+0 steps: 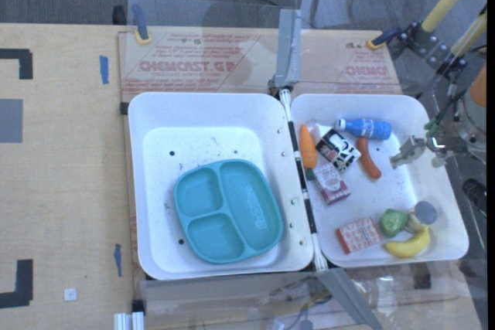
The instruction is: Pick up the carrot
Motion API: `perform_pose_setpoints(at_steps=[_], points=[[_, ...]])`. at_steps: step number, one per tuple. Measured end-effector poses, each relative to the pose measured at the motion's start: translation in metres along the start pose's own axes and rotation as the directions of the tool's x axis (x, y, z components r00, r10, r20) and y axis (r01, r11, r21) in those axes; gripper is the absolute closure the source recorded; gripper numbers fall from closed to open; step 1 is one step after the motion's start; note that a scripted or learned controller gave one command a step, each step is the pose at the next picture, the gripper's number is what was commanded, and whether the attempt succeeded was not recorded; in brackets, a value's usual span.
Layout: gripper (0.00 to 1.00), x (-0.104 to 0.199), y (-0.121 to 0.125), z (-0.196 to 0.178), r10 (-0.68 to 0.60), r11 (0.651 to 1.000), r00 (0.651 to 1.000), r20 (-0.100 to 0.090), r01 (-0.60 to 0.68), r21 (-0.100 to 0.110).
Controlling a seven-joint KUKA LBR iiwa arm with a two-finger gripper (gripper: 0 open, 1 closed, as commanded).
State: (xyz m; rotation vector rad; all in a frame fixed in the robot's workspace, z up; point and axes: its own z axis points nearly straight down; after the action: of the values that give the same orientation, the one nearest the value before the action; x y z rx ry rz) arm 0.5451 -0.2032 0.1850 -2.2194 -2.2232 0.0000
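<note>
- Carrot [308, 147]: lies along the left wall of the right bin [452, 201], towards the far end, lengthwise near-to-far, close beside a black-and-white pack [338, 148].
- Another orange piece [369, 158], smaller and redder, lies just right of that pack; it could be mistaken for the target.
- Gripper [407, 151]: hangs over the right side of the same bin, well apart from the carrot; nothing is seen held, and how far it is spread I cannot tell.
- Step, as I judge it: the approach, with no grasp made.
- Next move calls for travel leftwards across the bin, then a descent with the closing line set across the carrot, clear of wall and pack.
</note>
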Motion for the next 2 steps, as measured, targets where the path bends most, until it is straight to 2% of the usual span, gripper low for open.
perform_pose_setpoints(at_steps=[1,2], points=[[0.00,-0.017,-0.036,0.000,-0.038,0.999,0.999,0.000,0.038,0.000],[0.00,0.044,-0.059,0.070,0.134,0.991,0.991,-0.001,-0.134,0.001]])
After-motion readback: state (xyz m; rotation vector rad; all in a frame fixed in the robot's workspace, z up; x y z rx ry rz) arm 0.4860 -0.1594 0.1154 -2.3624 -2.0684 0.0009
